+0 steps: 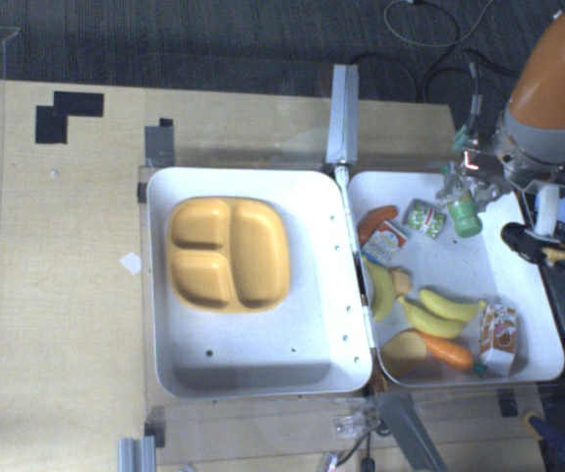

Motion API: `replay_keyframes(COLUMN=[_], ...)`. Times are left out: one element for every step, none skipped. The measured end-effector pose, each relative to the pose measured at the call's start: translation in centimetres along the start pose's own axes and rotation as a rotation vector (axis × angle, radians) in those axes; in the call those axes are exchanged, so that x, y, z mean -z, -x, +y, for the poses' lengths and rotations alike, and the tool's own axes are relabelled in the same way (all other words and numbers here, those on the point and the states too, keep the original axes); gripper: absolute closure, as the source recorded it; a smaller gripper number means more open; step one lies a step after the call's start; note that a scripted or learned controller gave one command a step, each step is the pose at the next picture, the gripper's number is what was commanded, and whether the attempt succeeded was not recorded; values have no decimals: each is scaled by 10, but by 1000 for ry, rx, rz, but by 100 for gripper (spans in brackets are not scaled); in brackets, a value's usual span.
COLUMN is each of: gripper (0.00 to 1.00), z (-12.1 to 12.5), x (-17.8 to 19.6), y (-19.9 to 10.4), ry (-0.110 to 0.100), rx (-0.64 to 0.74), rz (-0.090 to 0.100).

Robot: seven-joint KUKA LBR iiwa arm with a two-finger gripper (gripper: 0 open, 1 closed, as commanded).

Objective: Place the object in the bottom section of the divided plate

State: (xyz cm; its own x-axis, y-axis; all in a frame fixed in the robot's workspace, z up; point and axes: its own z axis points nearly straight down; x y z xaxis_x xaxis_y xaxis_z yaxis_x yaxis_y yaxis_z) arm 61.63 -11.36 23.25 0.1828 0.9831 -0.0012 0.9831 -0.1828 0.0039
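**Plate not yet loaded**

A small green bottle-like object (466,216) appears pinched by the gripper (462,197) above the right white bin (530,293) (the view is blurred). The yellow divided plate (230,253) in the left white bin (243,362) is seen bare; transfer remains.

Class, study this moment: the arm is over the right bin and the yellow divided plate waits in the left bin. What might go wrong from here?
1. The end effector sits at a green object, but a secure grip isn't clear; it may slip.
2. A small green-and-white carton lies close beside it and could be knocked.
3. The divided plate lies across the bin wall; a low carry might clip it.
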Motion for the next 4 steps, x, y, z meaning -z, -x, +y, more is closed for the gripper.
replay_keyframes(gripper=[100,100,100,0], z=[15,16,-9,-9], x=[-37,-22,-11,-11], y=[-119,-201,-269,-269], ry=[-1,1,1,1], rx=[48,36,257,257], rz=[2,3,4,3])
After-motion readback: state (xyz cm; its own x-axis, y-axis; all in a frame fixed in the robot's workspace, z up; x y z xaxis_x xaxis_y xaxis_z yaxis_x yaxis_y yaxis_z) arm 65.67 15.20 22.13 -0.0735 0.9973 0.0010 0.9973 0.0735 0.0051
